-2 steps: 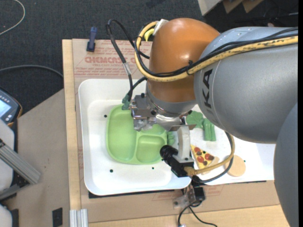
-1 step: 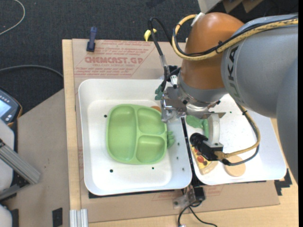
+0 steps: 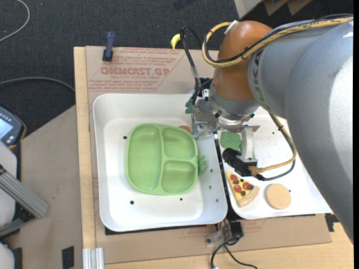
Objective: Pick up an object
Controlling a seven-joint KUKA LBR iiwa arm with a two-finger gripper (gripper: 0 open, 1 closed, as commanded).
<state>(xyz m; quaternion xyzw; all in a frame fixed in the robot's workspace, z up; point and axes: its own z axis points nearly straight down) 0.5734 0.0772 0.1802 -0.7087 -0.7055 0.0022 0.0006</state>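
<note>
Left bin [image 3: 106, 167]: white moulded plastic, smooth, faint sheen along the rim. Right bin [image 3: 303, 203]: same white plastic, matt.

Divided plate [image 3: 160, 158]: pale green plastic, smooth, soft satin finish, light glare in the compartments.

Pizza slice [image 3: 242, 188]: toy, looks like matt plastic with painted or moulded red spots. Round disc [image 3: 278, 196] toward the table's near right corner: tan, matt, wood or plastic, cannot tell which.

Table [image 3: 90, 94]: brown board, looks like cardboard or fibreboard, matt, red printed lettering at the far edge.

Arm [image 3: 314, 88]: grey casing, smooth, semi-gloss. Orange band [image 3: 241, 55]: glossy, clear highlight on top. Claw [image 3: 205, 129]: dull metal parts.
</note>
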